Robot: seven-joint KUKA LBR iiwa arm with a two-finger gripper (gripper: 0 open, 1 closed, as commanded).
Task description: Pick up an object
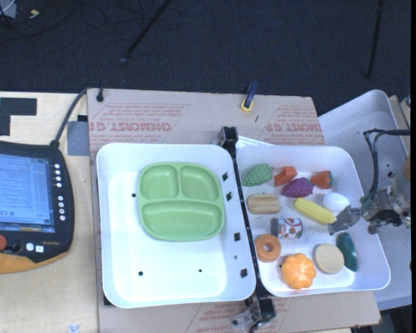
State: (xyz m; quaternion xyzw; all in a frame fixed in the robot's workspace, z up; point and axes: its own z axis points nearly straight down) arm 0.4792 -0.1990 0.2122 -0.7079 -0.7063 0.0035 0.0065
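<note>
Gripper [352, 217] at my right bin's [374, 269] right edge, finger state I cannot tell; beside it white egg [335, 202], corn cob [313, 211], dark green vegetable [346, 250]; left bin: green divided plate [180, 201].

we see two bins side by side: the left bin [117, 269] holds a plate [180, 202], the right bin [371, 269] a cluster of toy foods, with a pumpkin [298, 270] nearest, beside a donut [267, 247] and a can [288, 227].
</note>
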